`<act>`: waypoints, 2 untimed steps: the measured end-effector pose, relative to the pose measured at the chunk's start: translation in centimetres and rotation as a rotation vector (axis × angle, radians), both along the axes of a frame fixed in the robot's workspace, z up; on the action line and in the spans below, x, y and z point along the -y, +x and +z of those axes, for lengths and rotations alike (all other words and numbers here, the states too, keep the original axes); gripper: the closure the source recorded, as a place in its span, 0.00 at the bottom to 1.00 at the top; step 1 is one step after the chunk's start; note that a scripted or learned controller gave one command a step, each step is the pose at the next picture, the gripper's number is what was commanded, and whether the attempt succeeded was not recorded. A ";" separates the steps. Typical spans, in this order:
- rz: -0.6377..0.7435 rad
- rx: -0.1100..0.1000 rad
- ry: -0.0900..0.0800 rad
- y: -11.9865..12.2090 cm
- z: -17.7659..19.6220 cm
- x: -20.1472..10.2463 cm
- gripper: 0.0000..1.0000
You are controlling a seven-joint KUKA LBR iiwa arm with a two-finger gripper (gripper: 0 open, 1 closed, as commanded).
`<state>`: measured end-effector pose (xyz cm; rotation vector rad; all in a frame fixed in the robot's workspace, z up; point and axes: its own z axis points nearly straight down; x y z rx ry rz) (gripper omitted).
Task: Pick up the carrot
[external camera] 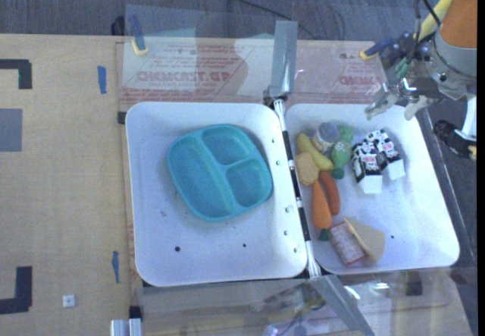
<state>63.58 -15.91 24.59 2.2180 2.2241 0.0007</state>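
I'm looking down on the table [53, 175], and I take the right bin [424, 228] as my landmark. The carrot [321, 209] lies inside it along its left wall, about halfway down, with the thick orange end toward the middle of the wall and a small green stub at its lower tip. A redder sausage-shaped piece [330, 190] lies touching the carrot's right side. Just above these, still near the bin's left wall, I see a yellow banana [312, 151], a pale yellow round piece [307, 168], a grey-lidded little can [328, 133] and something green [342, 152] beside it; they are crowded together and I cannot tell exactly which ones touch. Toward the bin's upper middle stand two small black-and-white cartons [376, 157] side by side. In the bin's lower middle, below the carrot, a tan wedge [368, 237] rests against a reddish packet [347, 243].

The gripper [395, 103] hangs over the bin's upper right corner, well apart from the carrot, with nothing between its jaws; the two metal fingers [378, 105] stand spread apart, released.

Left of the right bin, touching it along the shared edge, sits the left bin [151, 251] with a blue divided plate [220, 172] lying in its middle.
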 end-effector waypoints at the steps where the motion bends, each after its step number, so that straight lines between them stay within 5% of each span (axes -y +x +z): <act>1: -0.067 0.001 0.000 -3.5 -10.8 -3.8 0.00; 2: 0.104 0.047 -0.013 -7.1 -11.9 -4.2 0.00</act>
